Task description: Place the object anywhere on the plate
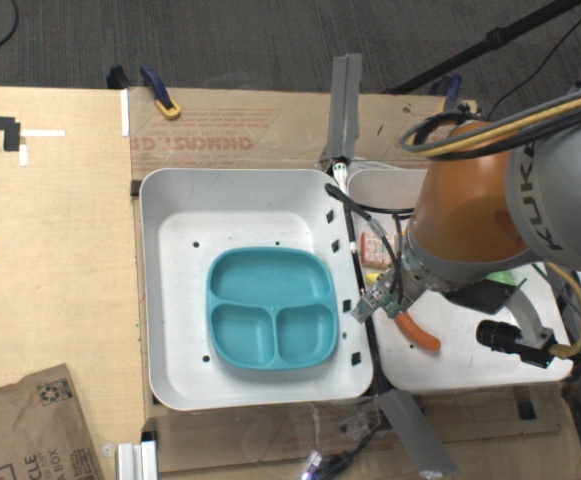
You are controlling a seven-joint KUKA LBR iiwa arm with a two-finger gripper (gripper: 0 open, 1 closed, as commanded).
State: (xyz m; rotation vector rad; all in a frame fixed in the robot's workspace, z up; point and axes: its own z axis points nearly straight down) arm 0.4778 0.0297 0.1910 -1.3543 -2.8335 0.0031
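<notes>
The teal plate, a three-compartment dish with one long section at its 12 o'clock side and two smaller ones at 6 o'clock, lay near the middle of the left white bin, nothing resting on it. At 3 o'clock from the plate, past the wall shared by the two bins, the right white bin held an orange carrot-shaped object, lying tilted on the bin floor. The gripper hung over the right bin's 9 o'clock edge, just at 10 o'clock of the orange object; whether the two touched could not be told, and whether the gripper was open or closed could not be told either, the arm with its orange band covering most of it from above. At 12 o'clock of the gripper a small red-and-white packet lay in the same bin. A green item peeked out at 3 o'clock beneath the arm. Both bins sat on the worktop, with a blue-and-yellow clamp at its 12 o'clock edge.
</notes>
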